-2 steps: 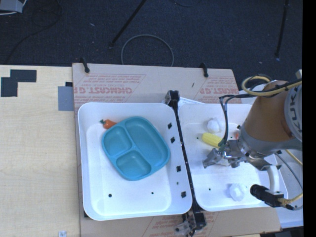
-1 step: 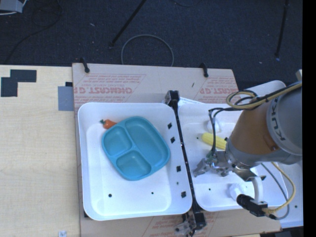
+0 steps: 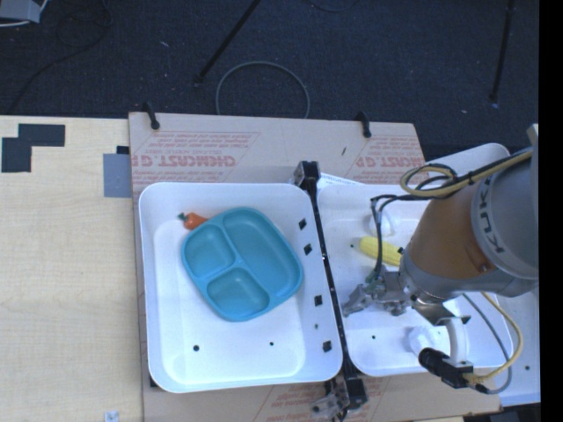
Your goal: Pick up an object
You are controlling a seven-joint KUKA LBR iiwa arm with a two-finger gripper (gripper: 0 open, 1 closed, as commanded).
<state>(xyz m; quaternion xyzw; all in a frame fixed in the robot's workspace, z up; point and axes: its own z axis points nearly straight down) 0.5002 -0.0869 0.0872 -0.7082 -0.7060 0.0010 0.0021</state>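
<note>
Empty-grasp risk, right bin (image 3: pixel 383 359).
My pincer (image 3: pixel 369 295) sits just below, off the yellow item (image 3: pixel 379 251), perhaps corn; its state I cannot tell.

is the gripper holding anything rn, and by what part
Cannot be told. The gripper is low in the right bin, near a yellow object, but its tip is too small and blurred to judge a hold.

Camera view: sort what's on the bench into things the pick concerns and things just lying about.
Likely in the job: gripper, over the right bin; yellow object near it, partly hidden by the arm.
Lying about: blue divided plate and small orange piece, both in the left bin.
</note>
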